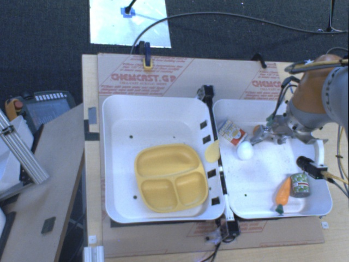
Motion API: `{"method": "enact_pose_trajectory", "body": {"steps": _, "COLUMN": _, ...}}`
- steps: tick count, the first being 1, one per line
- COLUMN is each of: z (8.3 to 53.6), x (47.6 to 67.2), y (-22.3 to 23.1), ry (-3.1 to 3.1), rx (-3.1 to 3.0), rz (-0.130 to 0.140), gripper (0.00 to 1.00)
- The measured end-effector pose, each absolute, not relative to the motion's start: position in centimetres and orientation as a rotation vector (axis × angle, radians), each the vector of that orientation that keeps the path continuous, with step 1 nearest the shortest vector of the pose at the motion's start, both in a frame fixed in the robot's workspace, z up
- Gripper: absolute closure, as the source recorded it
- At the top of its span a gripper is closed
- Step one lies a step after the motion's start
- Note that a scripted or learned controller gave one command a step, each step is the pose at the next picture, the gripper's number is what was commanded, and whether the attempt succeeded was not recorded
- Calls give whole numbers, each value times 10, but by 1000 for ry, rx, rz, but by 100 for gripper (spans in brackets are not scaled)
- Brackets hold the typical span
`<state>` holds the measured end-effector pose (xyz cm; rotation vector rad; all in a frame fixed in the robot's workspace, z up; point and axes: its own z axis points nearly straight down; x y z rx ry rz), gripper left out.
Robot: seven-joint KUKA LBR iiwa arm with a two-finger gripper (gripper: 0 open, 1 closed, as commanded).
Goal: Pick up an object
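Hovering gripper (260, 135) beside white egg (245, 151), right bin (322, 203)

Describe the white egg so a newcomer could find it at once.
Start at the right-hand white bin. In its upper left part, just below the small red and white carton, lies the white egg. It is the one plain white, round thing there; the carrot and can lie lower right.

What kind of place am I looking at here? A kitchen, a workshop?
Most likely a robotics lab, not a kitchen. A grey robot arm reaches over two white bins on a cardboard-covered bench, cables trail across the dark floor, and the food, like the carrot, looks like toys.
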<state>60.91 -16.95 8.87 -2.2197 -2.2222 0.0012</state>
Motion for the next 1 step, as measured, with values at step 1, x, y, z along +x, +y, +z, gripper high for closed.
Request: {"method": "enact_pose_trajectory", "body": {"steps": 1, "z": 103, "x": 611, "y": -170, "ry": -2226, "rx": -2224, "rz": -4, "gripper": 100}}
